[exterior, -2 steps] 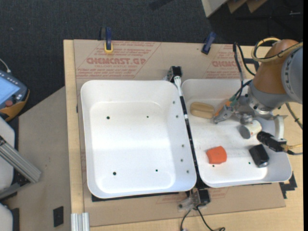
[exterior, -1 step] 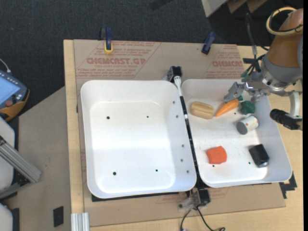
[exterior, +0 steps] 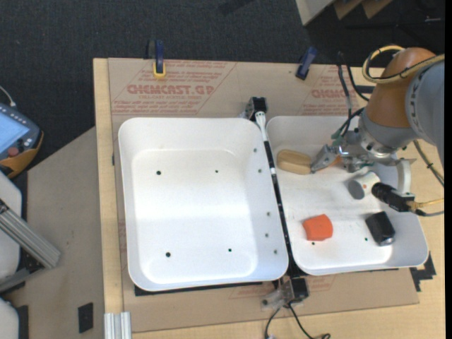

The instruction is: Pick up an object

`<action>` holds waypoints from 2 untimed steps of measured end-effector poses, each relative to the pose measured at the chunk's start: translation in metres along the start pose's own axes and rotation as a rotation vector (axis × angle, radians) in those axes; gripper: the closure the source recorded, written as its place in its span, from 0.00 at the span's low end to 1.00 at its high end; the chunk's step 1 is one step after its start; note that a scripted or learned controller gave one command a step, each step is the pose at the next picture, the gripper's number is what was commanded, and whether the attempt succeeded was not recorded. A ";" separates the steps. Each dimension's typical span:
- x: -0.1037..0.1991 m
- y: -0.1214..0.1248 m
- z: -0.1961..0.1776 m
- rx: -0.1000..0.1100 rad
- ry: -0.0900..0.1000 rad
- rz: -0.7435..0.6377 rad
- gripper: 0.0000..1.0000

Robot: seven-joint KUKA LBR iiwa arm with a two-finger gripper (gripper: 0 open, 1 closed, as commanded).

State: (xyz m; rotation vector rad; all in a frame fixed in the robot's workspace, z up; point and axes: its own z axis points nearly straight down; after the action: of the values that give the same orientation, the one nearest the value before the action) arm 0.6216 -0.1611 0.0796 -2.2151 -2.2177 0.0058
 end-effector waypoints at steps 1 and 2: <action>-0.042 0.015 -0.053 -0.014 -0.006 0.003 0.00; -0.038 0.033 -0.020 -0.023 -0.002 0.000 0.00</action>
State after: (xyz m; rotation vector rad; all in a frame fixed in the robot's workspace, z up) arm 0.6550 -0.1994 0.0997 -2.2275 -2.2303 -0.0170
